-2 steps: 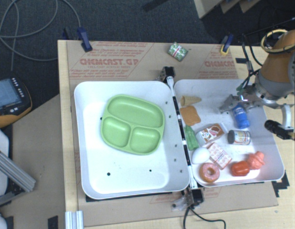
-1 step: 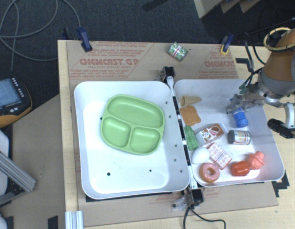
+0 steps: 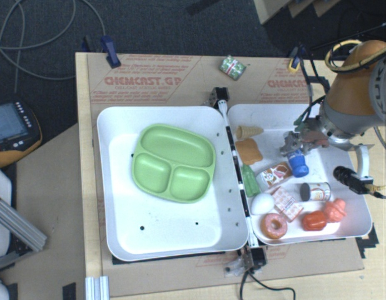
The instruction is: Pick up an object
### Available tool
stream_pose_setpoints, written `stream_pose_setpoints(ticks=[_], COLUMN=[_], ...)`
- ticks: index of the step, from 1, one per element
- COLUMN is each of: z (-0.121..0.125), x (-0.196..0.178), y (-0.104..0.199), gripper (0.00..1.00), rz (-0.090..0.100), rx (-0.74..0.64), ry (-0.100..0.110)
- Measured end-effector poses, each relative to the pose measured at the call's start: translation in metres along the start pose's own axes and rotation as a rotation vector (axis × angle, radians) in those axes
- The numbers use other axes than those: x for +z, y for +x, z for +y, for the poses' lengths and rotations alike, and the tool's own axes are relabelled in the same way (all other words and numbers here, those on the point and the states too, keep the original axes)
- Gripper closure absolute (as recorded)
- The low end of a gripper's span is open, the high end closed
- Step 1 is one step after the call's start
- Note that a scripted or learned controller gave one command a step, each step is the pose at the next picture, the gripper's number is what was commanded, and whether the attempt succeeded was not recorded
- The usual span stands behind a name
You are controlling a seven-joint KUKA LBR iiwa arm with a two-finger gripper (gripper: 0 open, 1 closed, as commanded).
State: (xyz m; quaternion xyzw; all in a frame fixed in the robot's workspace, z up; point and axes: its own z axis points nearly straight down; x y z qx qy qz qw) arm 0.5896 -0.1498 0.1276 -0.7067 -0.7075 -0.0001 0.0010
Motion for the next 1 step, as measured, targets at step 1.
stream_pose_setpoints(ticks=[1], z=[0.0158], x=[-0.0575], y=[0.0739], gripper=[1.00], rz=[-0.001], rx=[-0.001], ry=[-0.004])
